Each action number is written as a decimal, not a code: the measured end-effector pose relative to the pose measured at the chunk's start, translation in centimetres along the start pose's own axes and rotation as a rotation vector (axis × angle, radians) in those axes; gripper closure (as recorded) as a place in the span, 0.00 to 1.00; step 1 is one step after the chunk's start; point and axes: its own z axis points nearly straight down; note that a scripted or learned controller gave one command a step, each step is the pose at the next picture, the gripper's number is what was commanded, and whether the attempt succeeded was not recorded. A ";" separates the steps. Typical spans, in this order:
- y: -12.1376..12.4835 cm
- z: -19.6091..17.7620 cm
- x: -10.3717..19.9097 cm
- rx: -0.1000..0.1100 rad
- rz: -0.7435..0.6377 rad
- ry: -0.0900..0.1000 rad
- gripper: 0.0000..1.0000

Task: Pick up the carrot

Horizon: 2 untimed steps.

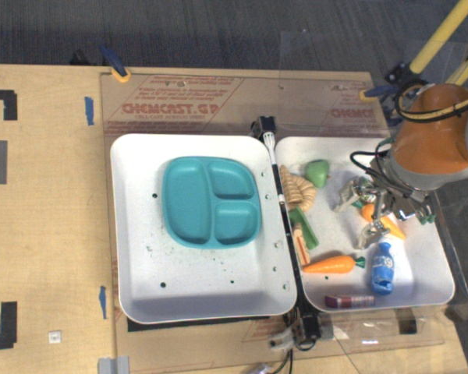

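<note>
We find the carrot (pixel 328 266) lying on its side on the floor of the right bin (pixel 429 287), its orange body tapering toward the divider between the bins and its green stub pointing at the blue bottle (pixel 382 267) just beside it. The gripper (pixel 382 205) hangs above and to the far side of the carrot, well apart from it, over a small orange-and-white piece (pixel 391 226). Metal linkages and cable crowd the fingertips, so we cannot tell whether they are spread or closed — nothing is plainly pinched between them.

In our judgement the main risk is a wrong target. The orange piece under the gripper shares the carrot's colour, and a descent from here would land on it rather than on the carrot. A second risk lies in the carrot itself: it looks like smooth, glossy plastic, rounded and conical, so fingers closing across the taper could squeeze it out sideways. The bottle touching its green end may be nudged or caught along with it, and a green strip (pixel 303 226) lies close to its tip.

Beyond the carrot, near the divider, sit a ribbed tan shape (pixel 298 189) and a rounded green one (pixel 318 171). In the left bin (pixel 136 271) rests a matte teal sectioned plate (pixel 211 201).
</note>
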 end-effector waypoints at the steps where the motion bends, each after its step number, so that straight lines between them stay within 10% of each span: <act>1: 0.0 -1.4 -0.6 0.006 -0.002 -0.014 1.00; 2: 0.0 -1.3 -0.5 0.005 -0.002 -0.013 0.00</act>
